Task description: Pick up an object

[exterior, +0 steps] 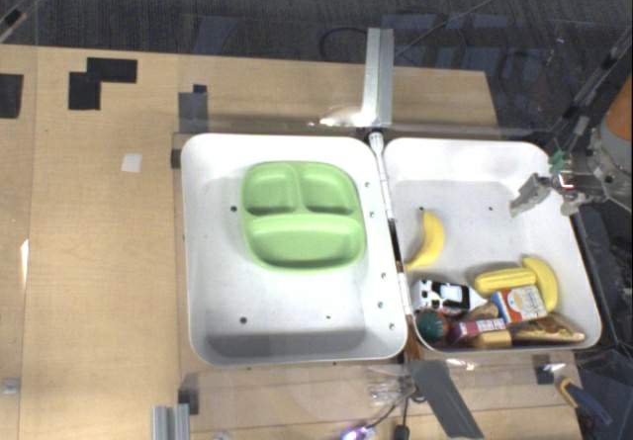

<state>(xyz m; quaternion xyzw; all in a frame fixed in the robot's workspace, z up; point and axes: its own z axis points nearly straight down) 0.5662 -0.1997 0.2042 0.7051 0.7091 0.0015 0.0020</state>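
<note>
A small yellow banana (427, 238) lies alone near the left wall of the right bin (465, 166). Along that bin's front edge sits a heap of toy foods: a yellow corn-like piece (504, 280), a second banana (544, 280), a small orange and white box (521, 305), a black and white item (441, 295), a green ball (428, 326) and a dark red bar (478, 332). My gripper (550, 196) hovers over the right bin's far right side, above the heap and apart from it. Its fingers are open, nothing between them.
A green divided plate (300, 214) lies in the middle of the left bin (213, 260). A metal post (379, 72) stands behind the seam between the bins. Cables run across the dark floor at the back.
</note>
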